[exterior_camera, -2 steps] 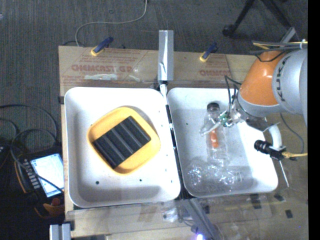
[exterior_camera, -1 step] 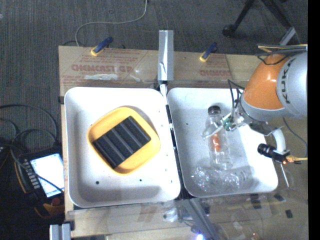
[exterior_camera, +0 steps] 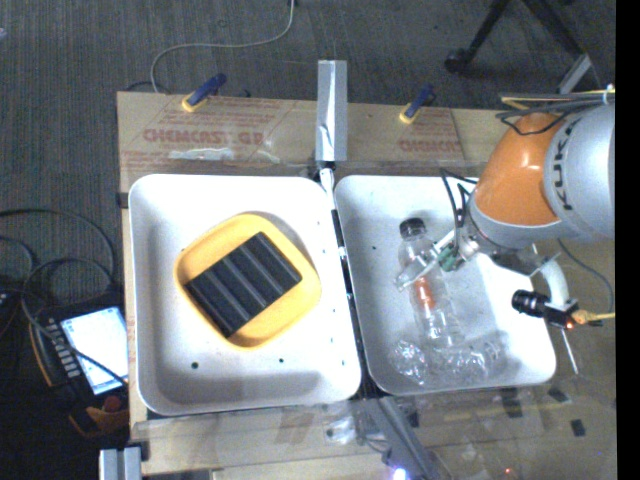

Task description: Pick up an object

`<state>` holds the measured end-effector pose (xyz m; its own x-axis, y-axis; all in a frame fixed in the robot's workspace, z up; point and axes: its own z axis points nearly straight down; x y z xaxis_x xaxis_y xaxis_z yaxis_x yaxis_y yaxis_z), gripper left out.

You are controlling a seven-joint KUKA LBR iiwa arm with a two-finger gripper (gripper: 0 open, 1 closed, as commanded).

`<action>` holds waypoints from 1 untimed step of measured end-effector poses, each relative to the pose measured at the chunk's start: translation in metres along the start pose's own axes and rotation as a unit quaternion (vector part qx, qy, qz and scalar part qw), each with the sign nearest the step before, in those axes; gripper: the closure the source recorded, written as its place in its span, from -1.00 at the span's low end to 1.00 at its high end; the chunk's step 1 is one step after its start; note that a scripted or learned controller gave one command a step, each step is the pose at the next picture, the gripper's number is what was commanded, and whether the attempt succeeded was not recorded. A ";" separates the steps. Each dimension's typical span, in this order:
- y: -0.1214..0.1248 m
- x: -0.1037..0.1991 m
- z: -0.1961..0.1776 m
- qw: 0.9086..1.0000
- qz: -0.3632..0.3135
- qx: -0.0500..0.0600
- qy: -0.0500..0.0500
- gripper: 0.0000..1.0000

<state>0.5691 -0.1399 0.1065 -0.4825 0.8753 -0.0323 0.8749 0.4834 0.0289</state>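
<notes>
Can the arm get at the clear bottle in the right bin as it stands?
Probably yes. The bottle lies in the open in the right bin, with crumpled clear plastic only past its lower end. The arm hangs over that bin already, nothing between.

Your bench stands on dark carpet [exterior_camera: 80,28].
You see 1 chair base [exterior_camera: 510,8] and loose cables [exterior_camera: 50,258].

Tray [exterior_camera: 250,280] in left bin [exterior_camera: 160,218]; bottle [exterior_camera: 422,278] in right bin [exterior_camera: 375,208].
</notes>
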 end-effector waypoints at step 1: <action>0.013 -0.028 0.003 1.000 -0.009 -0.001 0.004 -1.00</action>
